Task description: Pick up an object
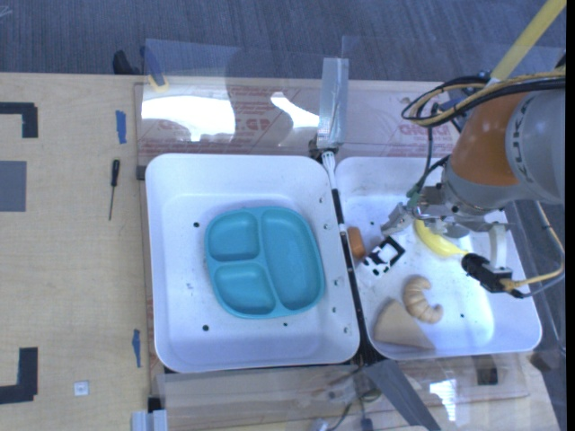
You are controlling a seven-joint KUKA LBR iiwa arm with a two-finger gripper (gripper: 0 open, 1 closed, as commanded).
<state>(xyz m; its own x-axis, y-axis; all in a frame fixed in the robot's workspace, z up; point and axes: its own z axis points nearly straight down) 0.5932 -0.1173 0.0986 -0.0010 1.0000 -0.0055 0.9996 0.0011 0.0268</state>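
White bins fill my bench view; my gripper (406,212) hovers beside a banana (437,241), jaw state indiscernible.

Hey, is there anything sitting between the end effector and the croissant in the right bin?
Nothing visible does. The end effector hangs over the right bin, near the banana. The croissant lies below it in the view, with bare bin floor between them. The tan wedge sits on the croissant's far side.
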